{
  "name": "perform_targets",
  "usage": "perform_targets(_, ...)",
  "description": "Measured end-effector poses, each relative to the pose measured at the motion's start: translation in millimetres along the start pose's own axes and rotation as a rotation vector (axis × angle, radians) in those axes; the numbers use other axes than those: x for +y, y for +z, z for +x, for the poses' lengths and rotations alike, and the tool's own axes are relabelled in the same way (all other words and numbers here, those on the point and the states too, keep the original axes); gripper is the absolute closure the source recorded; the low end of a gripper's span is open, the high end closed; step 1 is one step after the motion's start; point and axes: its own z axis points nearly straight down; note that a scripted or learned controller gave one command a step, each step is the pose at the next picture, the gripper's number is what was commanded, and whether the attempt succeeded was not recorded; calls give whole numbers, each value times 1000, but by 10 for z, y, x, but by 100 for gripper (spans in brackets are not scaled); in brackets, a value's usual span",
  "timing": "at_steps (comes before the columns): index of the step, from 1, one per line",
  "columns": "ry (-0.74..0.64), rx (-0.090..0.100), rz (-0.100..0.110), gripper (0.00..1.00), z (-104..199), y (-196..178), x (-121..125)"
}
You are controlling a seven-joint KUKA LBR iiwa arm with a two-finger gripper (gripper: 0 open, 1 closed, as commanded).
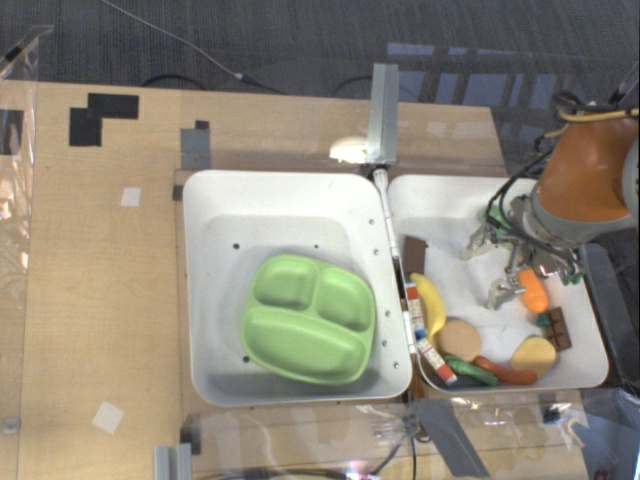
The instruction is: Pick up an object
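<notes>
the wooden worktop (110,298) carries two shallow white bins side by side; all positions below are given relative to the metal divider (392,258) that runs between them.

left of the divider: the left bin (215,218) holds one green compartment tray (308,318), lying tilted in the near half of the bin, its edge close to the divider but apart from it. two black patches (100,116) sit on the worktop far left of the divider, beyond the bin.

right of the divider: the right bin (440,208) holds a cluster of toy food. a brown block (412,260) lies just beside the divider. a banana (431,303) lies a little further right, with a tan round piece (461,340) touching its near end. a green piece (462,370) and a red piece (505,374) lie along the near wall. a yellow-tan piece (535,353) sits further right, and a dark brown bar (558,328) is just beyond it.

the end effector (518,280) hangs over the far-right part of this bin, under the orange band (590,168) of the arm. its fingers are spread apart and point down, with an orange carrot (535,293) just beside the right-hand finger; whether the carrot is touched cannot be told, and it is not seen pinched between the fingers.
</notes>
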Motion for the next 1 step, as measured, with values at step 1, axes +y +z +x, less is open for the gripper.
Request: perform_targets(1, -29, 1, 2, 0, 264, -3, -232)
